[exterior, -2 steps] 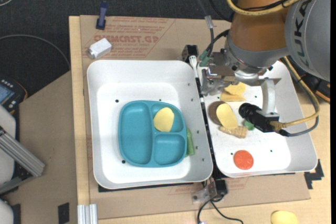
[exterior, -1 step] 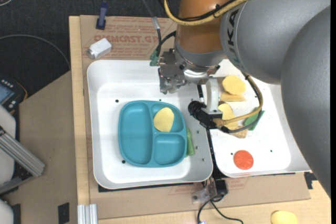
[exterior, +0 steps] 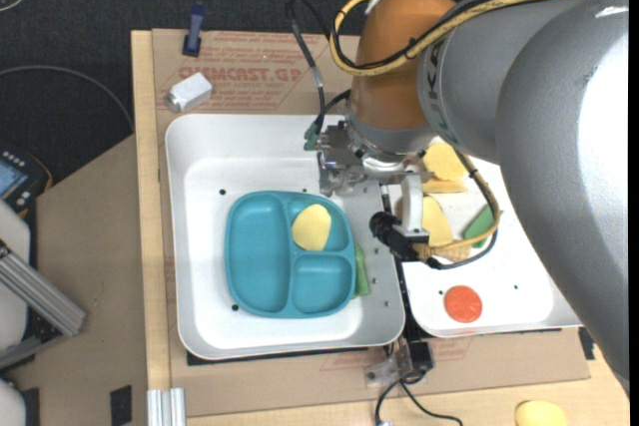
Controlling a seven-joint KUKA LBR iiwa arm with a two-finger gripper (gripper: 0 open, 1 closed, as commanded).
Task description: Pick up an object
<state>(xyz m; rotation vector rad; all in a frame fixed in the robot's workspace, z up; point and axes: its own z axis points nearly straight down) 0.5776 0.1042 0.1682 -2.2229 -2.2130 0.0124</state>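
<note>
The pincer (exterior: 341,167) hangs above the right side of the left bin (exterior: 195,214); how wide it stands cannot be told. Just beside it, toward the camera, a rounded yellow object (exterior: 312,226) lies in a compartment of a teal plate (exterior: 262,259). Closing off-centre could roll the yellow object away, or catch the plate's ridge.

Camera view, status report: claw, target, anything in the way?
Claw over left bin, beside blue tray. Yellow lump in tray's top-right compartment. Orange disc in right bin, arm overhead.
</note>
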